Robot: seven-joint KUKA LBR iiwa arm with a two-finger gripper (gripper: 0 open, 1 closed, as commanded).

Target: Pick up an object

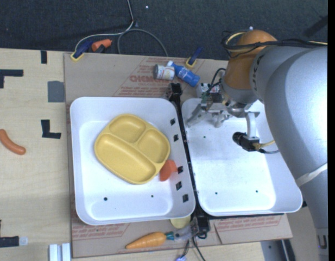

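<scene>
- Hanging over the upper part of the right bin point(286, 203), the gripper point(210, 113) sits just right of the divider between the two bins; whether it is open or closed cannot be told from this angle, and nothing can be seen held in it.
- Behind the gripper, the grey arm point(297, 102) comes in from the right, with its orange band point(244, 58) above the wrist, and it covers the right bin's upper right corner.
- A black cable fitting point(246, 141) hangs off the wrist above the right bin's floor.
- The left bin point(80, 162) holds a yellow divided plate point(132, 147) lying flat near its middle.
- A small orange-red object point(167, 171) lies in the left bin, touching the plate's lower right edge, well apart from the gripper.
- Just beyond the bins' top edge, on the brown cardboard point(102, 80), lies a small white and blue bottle point(177, 72) on its side.
- An orange carrot point(147, 241) lies on the cardboard below the left bin.
- Far left, on the light wooden bench point(26, 107), lies an orange sausage-shaped toy point(11, 142).
- A blue and orange clamp point(91, 47) grips the cardboard's top left corner.
</scene>
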